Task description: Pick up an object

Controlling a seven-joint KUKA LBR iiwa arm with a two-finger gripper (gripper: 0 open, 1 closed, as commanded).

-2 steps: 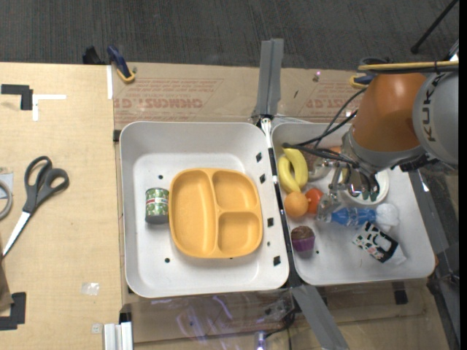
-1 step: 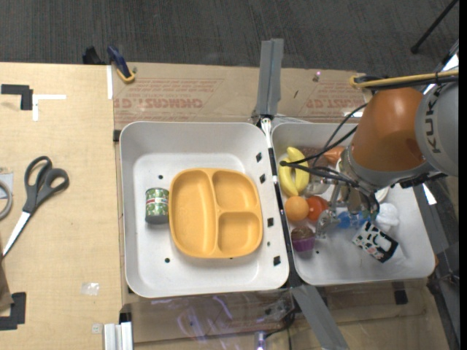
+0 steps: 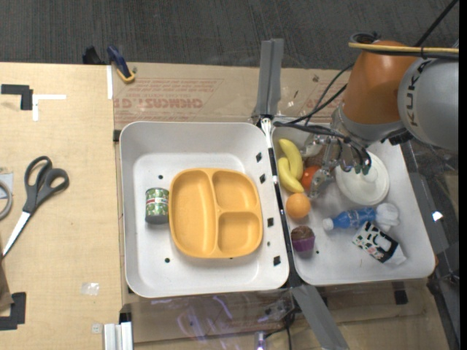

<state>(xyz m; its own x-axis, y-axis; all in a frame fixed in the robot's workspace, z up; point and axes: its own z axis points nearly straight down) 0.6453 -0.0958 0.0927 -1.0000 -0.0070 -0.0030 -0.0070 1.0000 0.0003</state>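
Robot lab: bench [image 3: 58,254], paired white bins [image 3: 131,268].

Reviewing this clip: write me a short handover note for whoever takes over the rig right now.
Gripper: low in the right bin, among the banana, a red object and a white round object; nothing seen held.
Also there: orange, water bottle, dark cup.
Left bin: yellow divided plate, small can.
Done: nothing lifted. Left: grasp and raise one object.

In the right bin [image 3: 408,265] we see the pickable items: two yellow bananas [image 3: 290,165] lying side by side along the left wall, an orange [image 3: 297,205] just below them, a dark cupcake [image 3: 302,240], a small water bottle [image 3: 352,219] on its side, and a white dish [image 3: 363,182].
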